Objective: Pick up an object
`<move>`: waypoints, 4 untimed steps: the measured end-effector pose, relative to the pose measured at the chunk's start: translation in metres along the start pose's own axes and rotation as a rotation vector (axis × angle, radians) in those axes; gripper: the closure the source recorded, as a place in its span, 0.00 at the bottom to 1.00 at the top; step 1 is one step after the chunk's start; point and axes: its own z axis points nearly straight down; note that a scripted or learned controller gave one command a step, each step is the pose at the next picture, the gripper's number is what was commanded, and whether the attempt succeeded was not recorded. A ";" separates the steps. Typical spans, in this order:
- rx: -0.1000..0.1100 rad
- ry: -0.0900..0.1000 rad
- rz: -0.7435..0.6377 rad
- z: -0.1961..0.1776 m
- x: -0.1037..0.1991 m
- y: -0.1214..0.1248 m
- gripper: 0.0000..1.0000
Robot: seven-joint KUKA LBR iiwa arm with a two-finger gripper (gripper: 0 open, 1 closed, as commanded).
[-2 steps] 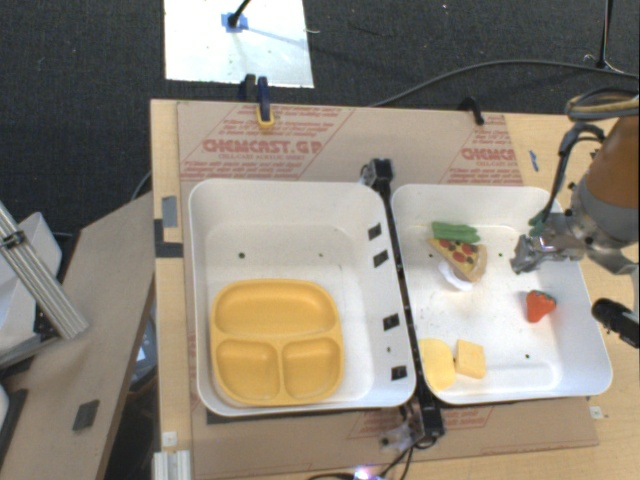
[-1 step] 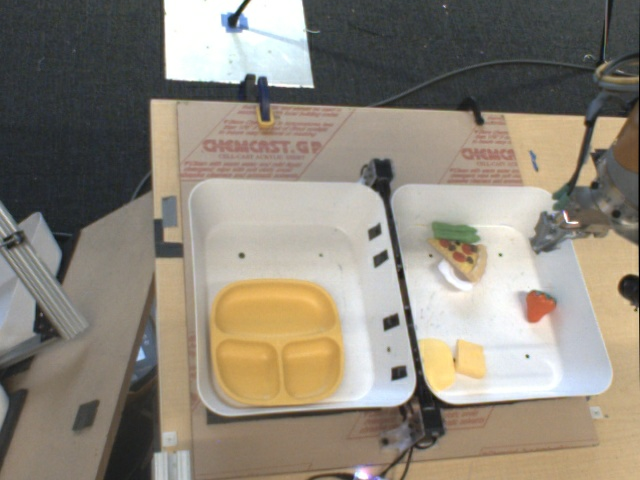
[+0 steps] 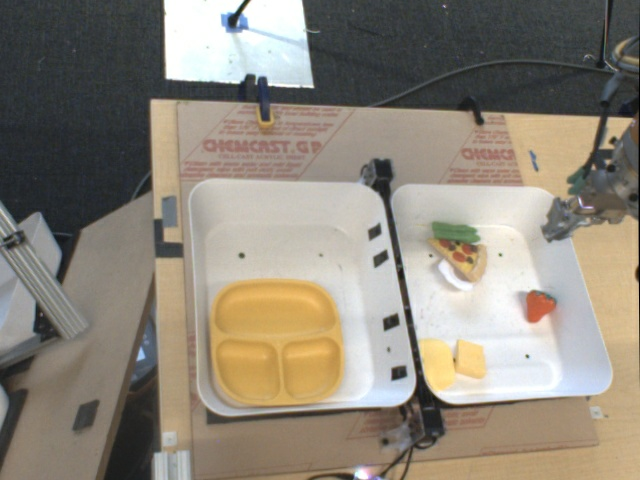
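One yellow divided tray (image 3: pixel 278 341) lies in the left bin (image 3: pixel 300 203). The right bin (image 3: pixel 575 368) holds a pizza slice (image 3: pixel 461 256), two yellow pieces (image 3: pixel 452 361) and one strawberry (image 3: pixel 539 305). Both bins sit on a cardboard-covered bench (image 3: pixel 330 138) over dark carpet. The gripper (image 3: pixel 560 218) hovers at the right bin's far right rim, up and right of the strawberry.

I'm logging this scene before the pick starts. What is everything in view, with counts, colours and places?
bins: 2, white, side by side on the bench
tray: 1, yellow, three compartments, left bin, front
green toy: 1, green, right bin, back
pizza slice: 1, tan with red, right bin, just in front of the green toy
strawberry: 1, red, right bin, right side
yellow pieces: 2, pale yellow, right bin, front, side by side
clamp: 1, blue and yellow, back board edge
gripper: 1, grey, above the right bin's back right corner
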 end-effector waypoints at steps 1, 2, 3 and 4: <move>0.003 0.003 -0.004 0.003 0.058 0.009 1.00; 0.003 0.002 -0.003 0.025 0.104 0.019 1.00; 0.002 0.002 -0.002 0.038 0.161 0.035 1.00; 0.004 0.002 -0.002 0.058 0.208 0.042 1.00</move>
